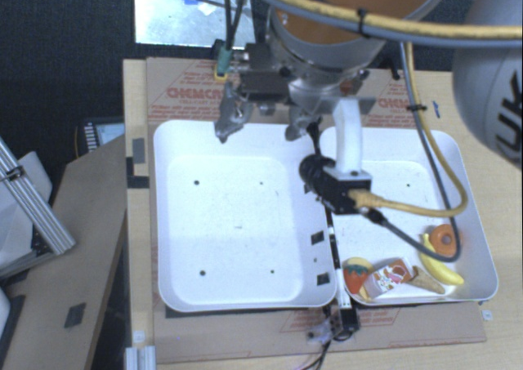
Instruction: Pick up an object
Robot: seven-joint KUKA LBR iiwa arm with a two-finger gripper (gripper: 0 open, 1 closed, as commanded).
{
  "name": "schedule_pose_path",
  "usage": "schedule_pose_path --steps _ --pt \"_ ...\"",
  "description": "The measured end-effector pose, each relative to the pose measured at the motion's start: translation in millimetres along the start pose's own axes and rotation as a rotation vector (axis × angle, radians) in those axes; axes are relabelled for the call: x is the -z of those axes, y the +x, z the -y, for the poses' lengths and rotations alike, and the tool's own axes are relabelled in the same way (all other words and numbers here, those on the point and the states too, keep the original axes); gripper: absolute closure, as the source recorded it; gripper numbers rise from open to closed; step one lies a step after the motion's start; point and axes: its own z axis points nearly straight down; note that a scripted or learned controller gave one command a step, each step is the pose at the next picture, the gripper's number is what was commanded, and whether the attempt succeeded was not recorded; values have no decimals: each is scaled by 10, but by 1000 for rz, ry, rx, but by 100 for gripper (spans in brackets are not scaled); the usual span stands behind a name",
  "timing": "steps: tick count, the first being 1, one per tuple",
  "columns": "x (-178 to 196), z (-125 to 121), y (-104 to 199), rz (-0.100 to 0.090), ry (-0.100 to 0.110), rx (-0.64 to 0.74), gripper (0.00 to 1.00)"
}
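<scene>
My gripper (263,127) hangs over the far edge of the left bin (176,197), its two fingers (228,121) spread wide with nothing between them. The objects lie in the near corner of the right bin (470,197): a yellow banana (441,269), an orange round fruit (442,237), a red-orange tomato-like piece (356,272), a red and white packet (386,277) and a small tan cone (426,283). All of them are well to the right of and nearer than the gripper.
A black camera block (331,185) with a yellow cable (409,209) hangs from a white bracket over the ridge between the bins. The arm's grey and orange body fills the top right. Cardboard lies under both bins.
</scene>
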Motion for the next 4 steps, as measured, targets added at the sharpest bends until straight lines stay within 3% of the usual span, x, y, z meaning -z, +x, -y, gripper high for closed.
schedule_pose_path --steps 1,2,3,4 --pt "375 -398 -845 1 -8 -16 0" --pt "357 19 -501 -1 -2 0 0" --pt "-176 4 13 0 2 1 0" --pt "-27 -10 -17 -2 -5 -4 100"
